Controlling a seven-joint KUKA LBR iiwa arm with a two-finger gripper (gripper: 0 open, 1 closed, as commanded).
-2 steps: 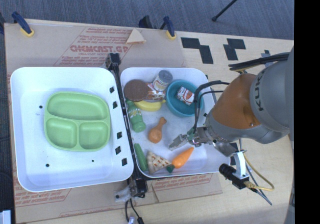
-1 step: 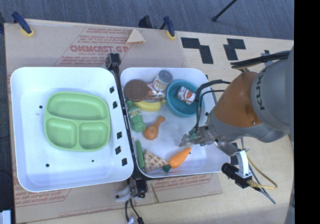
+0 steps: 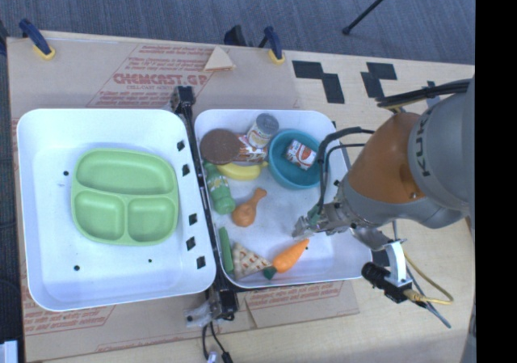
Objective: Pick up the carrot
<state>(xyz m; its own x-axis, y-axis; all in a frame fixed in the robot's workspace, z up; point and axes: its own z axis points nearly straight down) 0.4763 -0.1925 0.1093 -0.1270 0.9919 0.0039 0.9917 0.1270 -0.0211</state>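
Hovering pincer (image 3: 309, 224) — just above carrot (image 3: 288, 256) — right bin (image 3: 323, 272).

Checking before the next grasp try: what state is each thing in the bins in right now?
carrot: lying flat in the right bin, not gripped
gripper: low over the bin floor, just above the carrot
blue bowl: upright, holding a small packet
jar: tipped on its side
chicken drumstick: lying flat
banana: lying flat
green divided plate: flat in the left bin
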